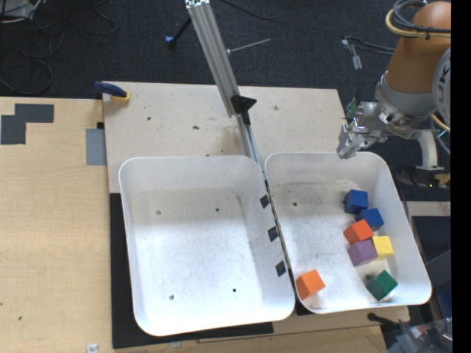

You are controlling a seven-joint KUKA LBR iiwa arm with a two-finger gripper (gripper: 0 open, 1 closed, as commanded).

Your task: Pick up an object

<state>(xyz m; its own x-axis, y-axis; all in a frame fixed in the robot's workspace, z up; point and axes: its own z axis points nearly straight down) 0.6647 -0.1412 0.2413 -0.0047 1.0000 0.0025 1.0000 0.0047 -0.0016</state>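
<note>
One claw (352, 143) — over right bin's (412, 230) rim

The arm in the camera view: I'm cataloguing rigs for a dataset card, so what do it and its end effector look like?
The arm is bulky and rounded, with an orange band above a grey wrist section. Dark cables loop over its top, near the upper right corner. The end effector is a small metallic silver-grey unit with dark detailing, narrowing toward its tip. No lettering is readable at this size.
</note>
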